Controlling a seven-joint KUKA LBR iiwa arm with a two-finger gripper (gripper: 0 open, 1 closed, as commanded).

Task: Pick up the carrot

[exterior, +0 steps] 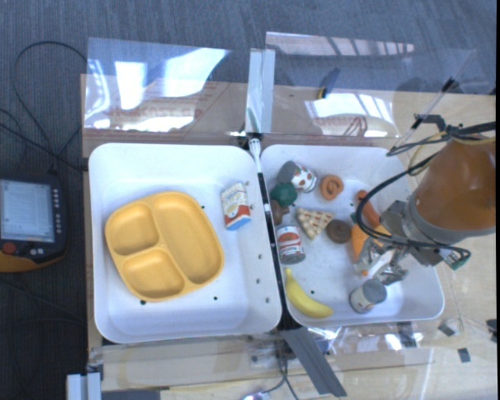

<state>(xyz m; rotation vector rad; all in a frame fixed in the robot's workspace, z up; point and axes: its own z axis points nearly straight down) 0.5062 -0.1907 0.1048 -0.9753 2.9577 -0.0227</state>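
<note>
1. You have the carrot [359, 242] in the right-hand bin [425, 307], an orange piece lying roughly upright in the view, towards the bin's right half. Part of it is covered by the arm's cabling and wrist.

2. Your gripper [382, 265] sits low over the bin, just beside the carrot's lower end, with the orange-banded arm [454, 192] coming in from the right. You cannot tell from this angle whether the pincer is open or closed: its metal parts blur into one glinting cluster, and nothing shows clearly between them. Do not count the carrot as held.

3. Note the crowding, since it explains the approach. A brown round piece [339, 231] lies just left of the carrot, a pizza-slice toy [314, 222] beyond that, and a grey cylinder [367, 296] sits just below the gripper. Coming from the right keeps the wrist off most of this clutter.

4. Further off in the same bin you have a banana [305, 298] at the lower left, a small can [290, 244] by the dividing wall, and an orange doughnut [331, 187] near the top. These are well clear of the grasp.

5. The left bin [108, 307] holds a yellow divided plate [162, 244] and a small carton [236, 205]; neither matters here.

6. Judging by the pose, you are at the grasp stage, not the lift. Watch for the grey cylinder being nudged or caught instead.
</note>
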